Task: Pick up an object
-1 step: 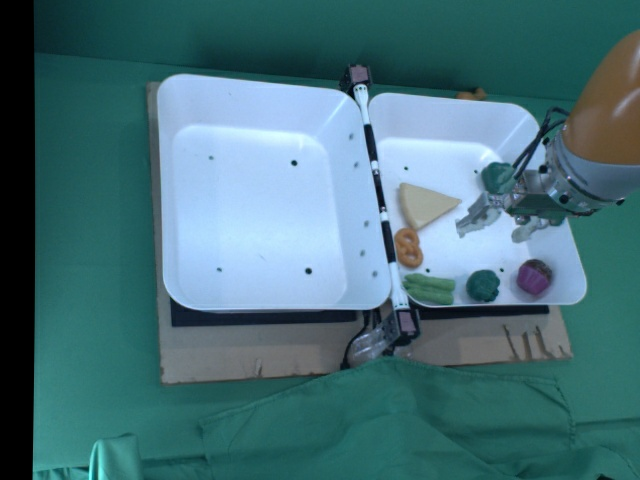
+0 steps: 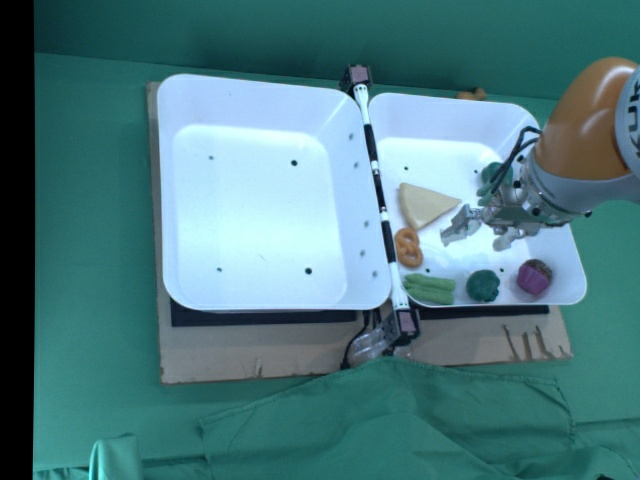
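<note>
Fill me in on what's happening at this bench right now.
A grey arm with an orange band reaches in from the right, its gripper hanging over the right bin with nothing between its fingers. That bin holds a yellow wedge, an orange pretzel, green beans, a dark green piece and a purple piece. The gripper is just right of the wedge. The left bin sits beside it. Nothing has been picked up yet.
</note>
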{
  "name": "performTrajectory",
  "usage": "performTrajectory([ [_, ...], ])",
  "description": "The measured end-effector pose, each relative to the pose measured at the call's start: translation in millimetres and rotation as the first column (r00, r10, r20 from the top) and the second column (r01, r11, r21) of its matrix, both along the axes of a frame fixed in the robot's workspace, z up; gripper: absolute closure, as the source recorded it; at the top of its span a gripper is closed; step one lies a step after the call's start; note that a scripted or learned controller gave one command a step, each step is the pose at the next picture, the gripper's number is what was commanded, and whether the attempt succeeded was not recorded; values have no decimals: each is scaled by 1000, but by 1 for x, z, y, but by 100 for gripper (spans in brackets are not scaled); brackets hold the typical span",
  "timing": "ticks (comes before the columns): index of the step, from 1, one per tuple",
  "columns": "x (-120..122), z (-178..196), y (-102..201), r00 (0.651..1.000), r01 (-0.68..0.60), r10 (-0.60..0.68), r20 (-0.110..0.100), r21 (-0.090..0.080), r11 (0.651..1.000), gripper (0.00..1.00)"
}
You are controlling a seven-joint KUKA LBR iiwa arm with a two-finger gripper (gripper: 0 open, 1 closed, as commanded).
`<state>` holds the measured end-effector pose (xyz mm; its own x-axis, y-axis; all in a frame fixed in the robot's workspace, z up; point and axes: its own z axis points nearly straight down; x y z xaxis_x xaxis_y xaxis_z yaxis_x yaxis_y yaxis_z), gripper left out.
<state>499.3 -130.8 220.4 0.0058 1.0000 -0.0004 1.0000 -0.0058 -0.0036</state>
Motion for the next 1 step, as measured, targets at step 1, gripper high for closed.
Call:
performTrajectory([
  [1, -19, 77, -13, 1000, 0, 0, 14, -4, 1000, 0],
])
